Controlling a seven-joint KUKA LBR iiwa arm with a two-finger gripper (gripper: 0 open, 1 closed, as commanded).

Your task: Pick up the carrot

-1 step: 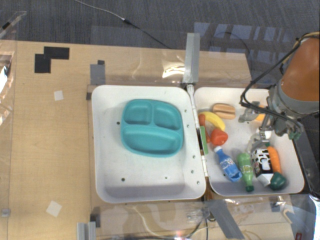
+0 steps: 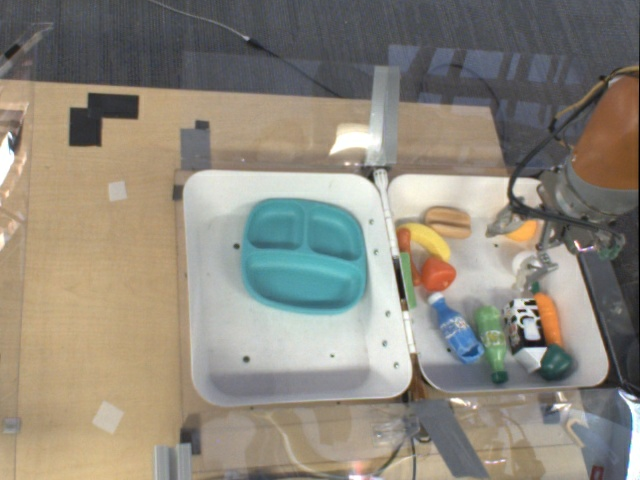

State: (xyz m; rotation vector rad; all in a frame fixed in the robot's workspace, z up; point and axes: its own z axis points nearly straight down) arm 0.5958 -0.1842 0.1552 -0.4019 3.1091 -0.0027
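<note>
Carrot [image 2: 548, 318] lay untouched near the right bin's [image 2: 600, 353] right wall, beside the cow-print carton [image 2: 524, 323], while the gripper [image 2: 540, 265] hovered just beyond it, finger state unclear, grasp not done.

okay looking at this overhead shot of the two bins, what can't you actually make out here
- Gripper: too small and blurred in the camera view to tell whether its fingers are open or shut.
- Orange piece near the wrist: partly covered by the arm, identity unclear.
- Carrot: its green end blends into the dark green item.
</note>
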